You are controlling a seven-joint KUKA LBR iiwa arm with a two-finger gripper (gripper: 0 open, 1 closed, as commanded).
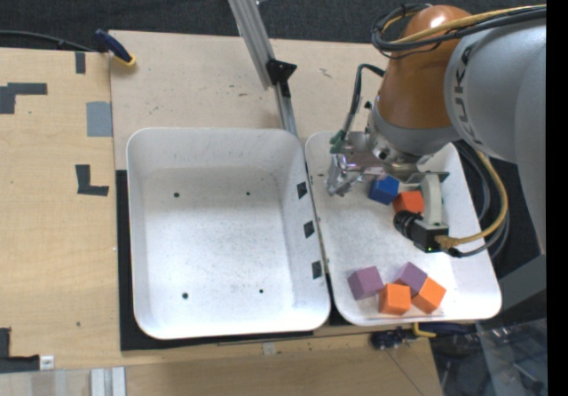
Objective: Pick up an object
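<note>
My gripper [338, 179] hangs over the far left part of the right bin [355, 234], close to the wall between the two bins. A blue block [383, 189] and an orange block [410, 201] lie just to its right, partly under the wrist. At the near end of that bin sit two purple blocks [365, 281] [411, 276] and two orange blocks [396, 298] [429, 294] in a tight cluster. No block shows at the gripper's tip.
The left bin [142, 208] stands against the right one. A slanted metal rail [253, 26] runs down to the bins' far shared corner. Cables [484, 208] loop beside the wrist at the right bin's far right.
</note>
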